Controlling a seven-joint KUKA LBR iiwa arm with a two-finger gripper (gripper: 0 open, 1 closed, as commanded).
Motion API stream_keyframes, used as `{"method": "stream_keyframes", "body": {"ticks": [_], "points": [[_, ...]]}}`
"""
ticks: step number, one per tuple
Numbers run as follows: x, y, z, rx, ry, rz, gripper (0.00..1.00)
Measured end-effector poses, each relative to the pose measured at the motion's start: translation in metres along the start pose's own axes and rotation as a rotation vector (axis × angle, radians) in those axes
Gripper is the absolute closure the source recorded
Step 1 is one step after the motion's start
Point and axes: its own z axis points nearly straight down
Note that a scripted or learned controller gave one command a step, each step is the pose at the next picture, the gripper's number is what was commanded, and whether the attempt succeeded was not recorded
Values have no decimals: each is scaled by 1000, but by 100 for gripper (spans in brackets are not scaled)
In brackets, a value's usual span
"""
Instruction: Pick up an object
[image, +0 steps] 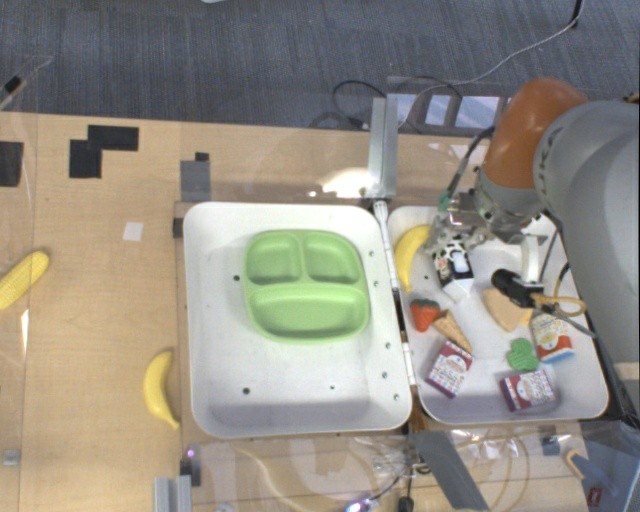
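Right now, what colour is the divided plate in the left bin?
Light green divided plate, seen clearly in the camera view.

arm casing: we see a broad, smooth grey shell (598, 190), rounded and matte.
band: above the wrist we note a glossy orange collar (525, 125), dome-shaped.
wrist: we find a darker grey ring below the orange, with small metal fittings.
cables: we see thin dark wires running down beside the wrist.
gripper (455, 262): we make out black and white parts; finer detail is unclear to us.
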Motion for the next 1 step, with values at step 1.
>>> {"method": "stream_keyframes", "body": {"ticks": [1], "points": [[40, 0, -88, -11, -2, 93, 100]]}}
